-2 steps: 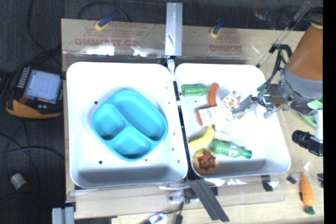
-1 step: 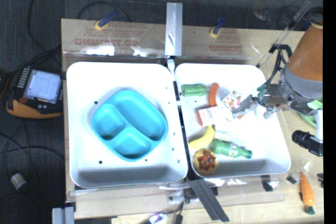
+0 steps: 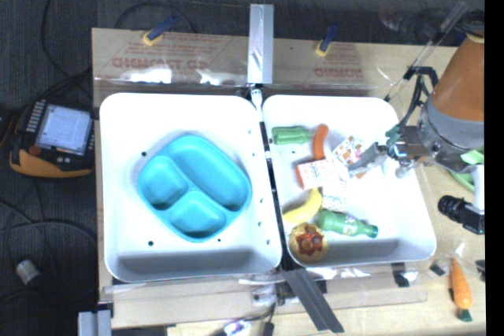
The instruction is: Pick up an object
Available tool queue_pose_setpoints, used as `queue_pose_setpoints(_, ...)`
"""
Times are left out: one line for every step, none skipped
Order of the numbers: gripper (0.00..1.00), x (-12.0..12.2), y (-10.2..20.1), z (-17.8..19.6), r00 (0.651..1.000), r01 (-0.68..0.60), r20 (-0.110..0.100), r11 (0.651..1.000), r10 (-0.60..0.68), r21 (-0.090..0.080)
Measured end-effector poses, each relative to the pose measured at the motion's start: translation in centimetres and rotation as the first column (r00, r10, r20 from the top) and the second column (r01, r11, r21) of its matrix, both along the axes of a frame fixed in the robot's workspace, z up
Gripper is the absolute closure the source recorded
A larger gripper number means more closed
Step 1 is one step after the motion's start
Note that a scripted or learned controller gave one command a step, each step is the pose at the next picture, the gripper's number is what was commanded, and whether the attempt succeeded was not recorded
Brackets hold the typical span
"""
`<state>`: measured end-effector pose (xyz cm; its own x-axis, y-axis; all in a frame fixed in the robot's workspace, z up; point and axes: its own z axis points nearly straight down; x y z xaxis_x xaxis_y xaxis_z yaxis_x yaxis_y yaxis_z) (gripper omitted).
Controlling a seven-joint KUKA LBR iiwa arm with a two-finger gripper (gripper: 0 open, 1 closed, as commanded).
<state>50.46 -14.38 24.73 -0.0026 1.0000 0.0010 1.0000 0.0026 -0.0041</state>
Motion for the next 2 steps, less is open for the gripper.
queue_pose_setpoints(0.00, 6.6, 0.1, -9.1, 1.000, -0.019, 0.000, 1.000, 0.019, -0.001)
queue_pose_setpoints(0.00, 10.6, -1.8, -13.0, 0.997, -0.068, 0.039, 0.998, 0.068, -0.017)
